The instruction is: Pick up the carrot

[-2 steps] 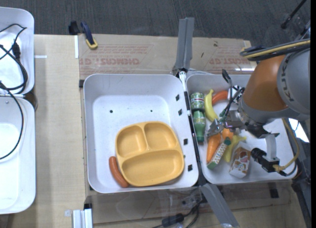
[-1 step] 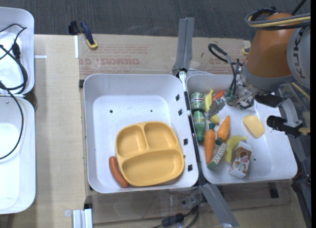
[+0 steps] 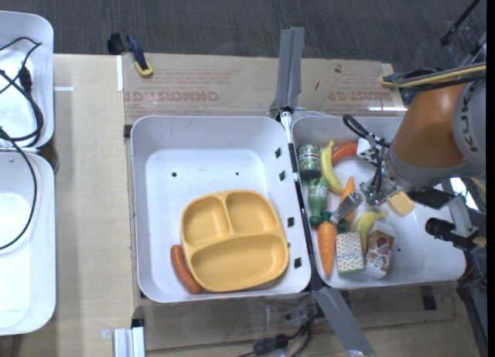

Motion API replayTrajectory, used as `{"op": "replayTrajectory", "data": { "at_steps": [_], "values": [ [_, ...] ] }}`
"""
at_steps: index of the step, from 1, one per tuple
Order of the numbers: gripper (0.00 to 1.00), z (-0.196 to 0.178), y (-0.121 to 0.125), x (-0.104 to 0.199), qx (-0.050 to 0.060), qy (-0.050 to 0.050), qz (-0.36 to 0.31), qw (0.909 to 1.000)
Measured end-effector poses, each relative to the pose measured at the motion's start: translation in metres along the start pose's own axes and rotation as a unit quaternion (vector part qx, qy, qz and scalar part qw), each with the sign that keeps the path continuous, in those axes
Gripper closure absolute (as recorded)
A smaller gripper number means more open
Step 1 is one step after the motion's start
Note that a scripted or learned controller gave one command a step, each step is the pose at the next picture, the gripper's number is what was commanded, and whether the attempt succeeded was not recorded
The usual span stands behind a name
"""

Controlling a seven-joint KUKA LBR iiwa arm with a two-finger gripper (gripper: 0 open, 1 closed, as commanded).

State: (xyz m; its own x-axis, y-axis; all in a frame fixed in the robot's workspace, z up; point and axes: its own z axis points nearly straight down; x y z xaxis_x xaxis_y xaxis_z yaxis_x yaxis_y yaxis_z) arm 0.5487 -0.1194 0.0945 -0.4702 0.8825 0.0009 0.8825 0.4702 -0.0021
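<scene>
- You are looking down at a slant on a bench (image 3: 85,193) carrying two shallow white bins side by side.
- The left bin (image 3: 155,162) holds a yellow divided plate (image 3: 232,239) with three compartments, sitting toward its near right part.
- A sausage (image 3: 184,269) lies touching the plate's near left edge, on the bin floor.
- The right bin (image 3: 418,266) is crowded with toy food along its left side.
- The carrot (image 3: 327,247), orange with a green top, lies near the right bin's left wall, pointed end toward the near edge.
- Just right of the carrot stand two small cartons, a green and white one (image 3: 349,253) and a red and white one (image 3: 380,252).
- Farther back in that bin you find a green can (image 3: 308,161), a green bottle (image 3: 318,197) and a banana (image 3: 331,167).
- The arm (image 3: 433,127) reaches in from the right, its orange band above the right bin.
- The gripper (image 3: 377,191) hangs over the middle of the right bin, behind and to the right of the carrot, apart from it.
- You cannot tell how the gripper stands; it is too small and cluttered to read.
- A yellow cheese wedge (image 3: 401,204) lies just right of the gripper.
</scene>
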Motion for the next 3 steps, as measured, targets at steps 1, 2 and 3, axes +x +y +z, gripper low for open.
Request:
{"op": "replayTrajectory", "data": {
  "at_steps": [1, 2, 3],
  "values": [
    [0.0, -0.001, 0.0, 0.0, -0.001, 0.0, 0.0, 1.0],
    [1.0, -0.01, 0.0, -0.001, -0.001, -0.001, 0.001, 1.0],
    [1.0, -0.097, 0.042, 0.054, -0.001, -0.001, 0.038, 0.9993]
  ]
}}
